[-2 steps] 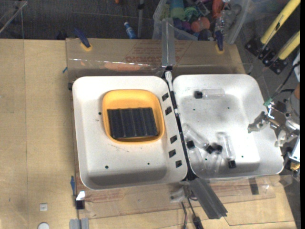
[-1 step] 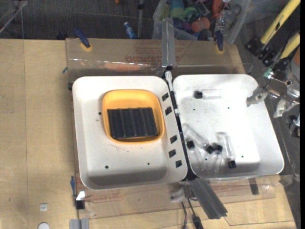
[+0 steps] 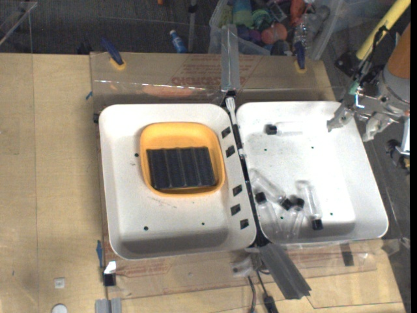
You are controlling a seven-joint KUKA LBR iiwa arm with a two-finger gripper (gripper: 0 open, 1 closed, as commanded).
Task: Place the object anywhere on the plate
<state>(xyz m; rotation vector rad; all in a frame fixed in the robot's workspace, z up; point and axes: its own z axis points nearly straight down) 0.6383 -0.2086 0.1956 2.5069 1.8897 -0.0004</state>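
We see the claw point(image 3: 354, 114) at the upper right corner of the right bin point(image 3: 339, 142), hanging off the arm that comes in from the right edge. Its two pale fingers point(image 3: 338, 119) stand apart, spread open, with nothing between them. Below it, in the lower half of the same bin, lie several clear plastic objects with black caps point(image 3: 290, 204), tumbled close together, and one more small clear piece point(image 3: 272, 130) rests alone near the bin's top left. A black divider point(image 3: 238, 168) separates this bin from the left bin point(image 3: 124, 175). There we find the orange plate point(image 3: 151, 139), and a dark ribbed rectangular object point(image 3: 181, 168) lies flat on its middle. Both bins rest on the wooden worktop point(image 3: 45, 175).
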